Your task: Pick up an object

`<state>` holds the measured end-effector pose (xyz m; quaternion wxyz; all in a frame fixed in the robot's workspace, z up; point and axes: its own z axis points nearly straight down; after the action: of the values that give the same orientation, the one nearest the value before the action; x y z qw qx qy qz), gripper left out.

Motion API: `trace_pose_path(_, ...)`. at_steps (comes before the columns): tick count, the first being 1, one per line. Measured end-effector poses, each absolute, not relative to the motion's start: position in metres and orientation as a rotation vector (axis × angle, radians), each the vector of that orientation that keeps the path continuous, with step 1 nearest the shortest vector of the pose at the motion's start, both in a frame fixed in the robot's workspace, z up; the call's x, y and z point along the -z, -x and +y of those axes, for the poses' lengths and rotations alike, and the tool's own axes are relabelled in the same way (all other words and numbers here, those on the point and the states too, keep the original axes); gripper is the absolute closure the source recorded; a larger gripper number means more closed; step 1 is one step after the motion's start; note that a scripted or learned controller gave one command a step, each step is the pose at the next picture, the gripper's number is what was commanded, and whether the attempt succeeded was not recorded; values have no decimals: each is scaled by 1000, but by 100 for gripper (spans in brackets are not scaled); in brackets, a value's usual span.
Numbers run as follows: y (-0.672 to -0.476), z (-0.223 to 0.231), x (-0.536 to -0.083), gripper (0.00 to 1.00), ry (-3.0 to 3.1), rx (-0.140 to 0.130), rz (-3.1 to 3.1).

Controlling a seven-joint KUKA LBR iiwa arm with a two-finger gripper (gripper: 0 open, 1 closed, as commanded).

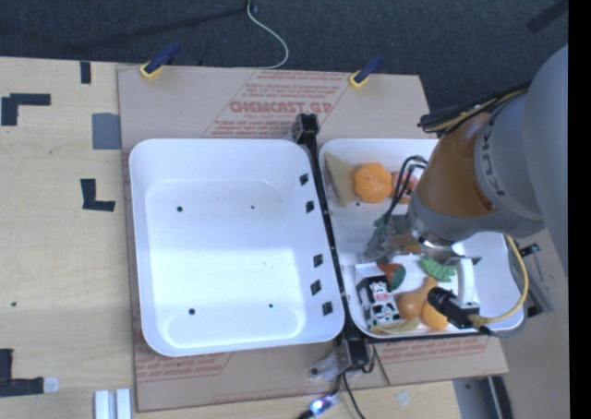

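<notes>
I see the claw [395, 256] low in the right bin [494, 311], among small objects near an orange ball [372, 182]; I cannot tell its state.

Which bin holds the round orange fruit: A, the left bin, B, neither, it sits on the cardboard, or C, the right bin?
C: the orange fruit lies near the far end of the right bin, beside the divider, with the arm reaching over that same bin.

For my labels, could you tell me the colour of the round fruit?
Orange: the round fruit, in the camera view.
</notes>
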<state>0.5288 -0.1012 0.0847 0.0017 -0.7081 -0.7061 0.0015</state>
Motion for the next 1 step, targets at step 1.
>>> trace_pose_path(1, -587, -96, -84, 100, 2219, 2, -2226)
